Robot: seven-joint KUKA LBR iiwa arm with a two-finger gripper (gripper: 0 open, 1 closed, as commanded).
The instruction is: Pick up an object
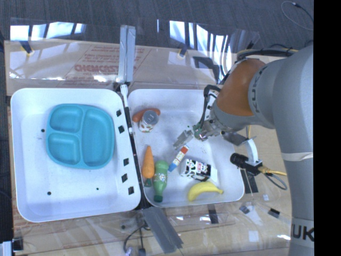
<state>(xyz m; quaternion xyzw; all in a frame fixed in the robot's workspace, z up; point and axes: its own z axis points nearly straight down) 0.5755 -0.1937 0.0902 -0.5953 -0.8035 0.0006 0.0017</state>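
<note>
Pincer [184,137] hangs low over the right bin [170,97], spread wide and holding nothing, so you look mid-approach. Your nearest pick, the small marker [179,158], lies just below it. Cow-patterned box [197,169], banana [204,190], bottle [160,180] and carrot [148,163] crowd close, leaving little room.

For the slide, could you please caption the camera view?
KUKA arm's gripper hovers over the right bin, above a banana, carrot and green bottle; blue tray in left bin.
</note>
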